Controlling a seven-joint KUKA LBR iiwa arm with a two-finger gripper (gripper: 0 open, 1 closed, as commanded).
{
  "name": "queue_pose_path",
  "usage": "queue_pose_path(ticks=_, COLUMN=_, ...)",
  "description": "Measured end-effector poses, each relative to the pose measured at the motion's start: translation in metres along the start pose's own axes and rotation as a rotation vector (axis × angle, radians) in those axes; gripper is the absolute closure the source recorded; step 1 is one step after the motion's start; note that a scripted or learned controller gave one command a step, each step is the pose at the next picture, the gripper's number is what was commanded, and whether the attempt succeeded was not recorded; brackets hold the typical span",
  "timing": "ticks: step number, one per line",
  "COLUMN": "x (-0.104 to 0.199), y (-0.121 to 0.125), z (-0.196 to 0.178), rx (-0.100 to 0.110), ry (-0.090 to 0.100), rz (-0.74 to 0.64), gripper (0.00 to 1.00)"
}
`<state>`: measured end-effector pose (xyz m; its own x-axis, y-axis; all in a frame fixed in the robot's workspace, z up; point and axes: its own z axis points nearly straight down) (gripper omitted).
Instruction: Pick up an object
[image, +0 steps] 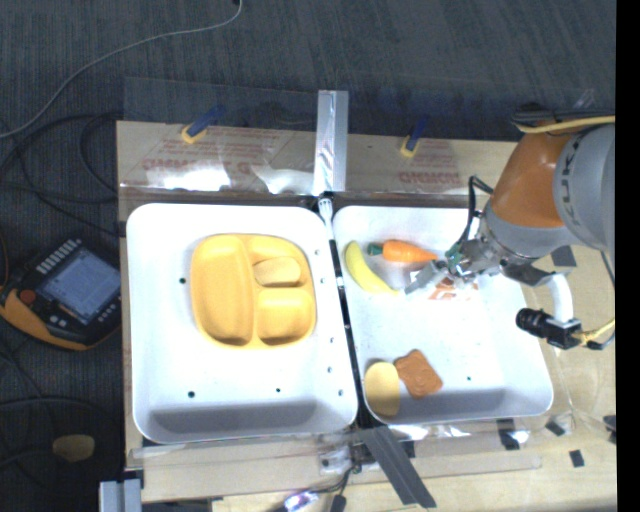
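My gripper (443, 273) is low in the right bin (500, 340), near its back middle. It sits just right of an orange carrot (405, 251) and over a small red and white item (445, 291) that it partly hides. A yellow banana (362, 268) lies left of the carrot, against the bin's left wall. At the bin's front left lie a brown toast-like piece (418, 373) and a pale yellow round piece (381, 386), side by side.
The left bin (160, 380) holds a yellow divided tray (235, 300) with a tan bread-like piece (277, 271) in one compartment. The arm's orange band (525, 185) and grey wrist hang over the right bin's back right corner. A handheld controller (70, 290) lies off the bench at left.
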<state>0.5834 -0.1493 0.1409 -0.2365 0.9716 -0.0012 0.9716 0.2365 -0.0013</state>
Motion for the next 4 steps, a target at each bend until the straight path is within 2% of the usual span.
queue_pose_path(ticks=1, x=0.016, y=0.057, z=0.045, rx=0.001, ry=-0.003, rz=-0.019, gripper=0.0)
queue_pose_path(ticks=2, x=0.013, y=0.04, z=-0.068, rx=-0.001, ry=-0.002, rz=-0.065, gripper=0.0)
queue_pose_path(ticks=3, x=0.013, y=0.056, z=0.047, rx=0.0, ry=-0.002, rz=-0.026, gripper=0.0)
queue_pose_path(ticks=4, x=0.013, y=0.056, z=0.038, rx=0.001, ry=-0.005, rz=-0.028, gripper=1.0)
